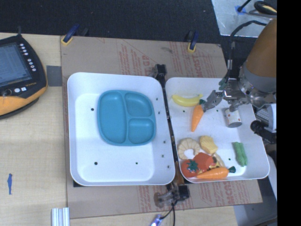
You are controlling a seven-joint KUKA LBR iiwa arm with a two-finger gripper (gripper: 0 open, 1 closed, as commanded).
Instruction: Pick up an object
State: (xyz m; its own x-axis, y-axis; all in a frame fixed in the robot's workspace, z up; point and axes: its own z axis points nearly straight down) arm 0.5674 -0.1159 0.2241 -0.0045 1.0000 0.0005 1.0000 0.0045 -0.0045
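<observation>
The right bin [254,173] holds toy food. A yellow banana [186,100] lies at its upper left, with an orange carrot [196,117] just below it. A green piece [240,153] lies near the right wall. At the front sits a pile: a tan ring-shaped piece [188,147], a pale yellow piece [208,144], a red piece [202,161] and a second carrot [212,174]. My gripper [222,108] hangs over the bin's upper middle, just right of the first carrot's green top. Its fingers are open, with nothing between them.
The left bin [80,140] holds a blue divided plate [126,117]. A control pendant with an orange rim [16,74] lies on the bench at the far left. Clamps [69,34] [191,40] pin the cardboard sheet under the bins.
</observation>
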